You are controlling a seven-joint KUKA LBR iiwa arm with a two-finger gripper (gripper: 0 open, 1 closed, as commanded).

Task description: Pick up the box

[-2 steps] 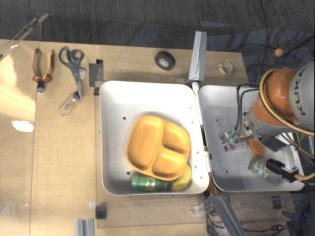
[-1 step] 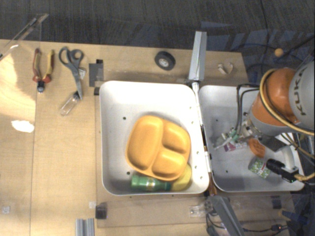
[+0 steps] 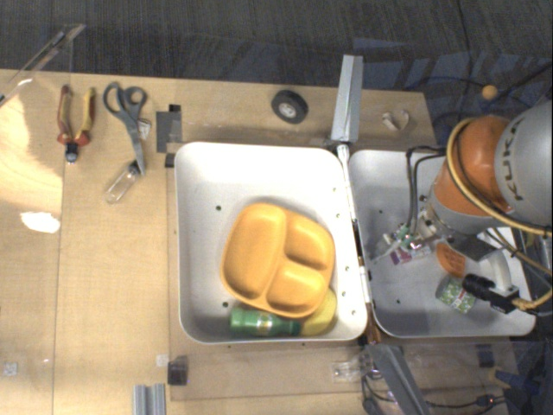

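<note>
The arm reaches in from the right — orange-banded wrist bent low, pincer pointing left.

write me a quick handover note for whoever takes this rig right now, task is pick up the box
Gripper: down low in the right bin, arm reaching in from the right; finger state can't be read from this view.
Things: a small green box lies on the right bin floor, near the arm's body, apart from the gripper. The left bin holds a yellow divided tray, with a green can and a yellow fruit-like item tucked under its near edge.
Done: arm is in the right bin.
Left: no box visibly held; grasp and lift it.
</note>
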